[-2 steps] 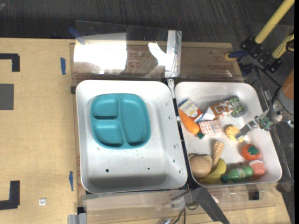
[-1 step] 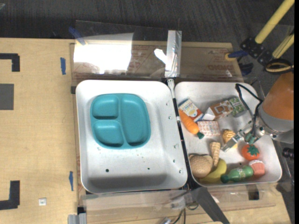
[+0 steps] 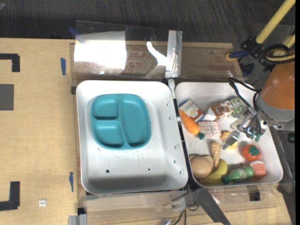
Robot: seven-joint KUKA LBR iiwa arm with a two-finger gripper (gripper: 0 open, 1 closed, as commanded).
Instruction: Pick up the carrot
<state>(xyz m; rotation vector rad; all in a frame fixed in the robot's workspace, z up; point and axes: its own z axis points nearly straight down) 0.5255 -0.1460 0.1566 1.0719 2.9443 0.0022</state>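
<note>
Pincer (image 3: 233, 138) low in the right bin (image 3: 276, 170), finger state hard to tell, carrot (image 3: 190, 123) lying just left of it, tomato (image 3: 251, 152) just right

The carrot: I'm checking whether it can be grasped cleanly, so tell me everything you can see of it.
The carrot is a small orange toy with a green stub at its lower right end, smooth and plastic-looking. It lies flat and slanted in the right bin, near that bin's left wall, its orange end pointing up-left. A small carton sits just above it and a pale packet lies against its right side. The gripper is off to its right, apart from it.
</note>
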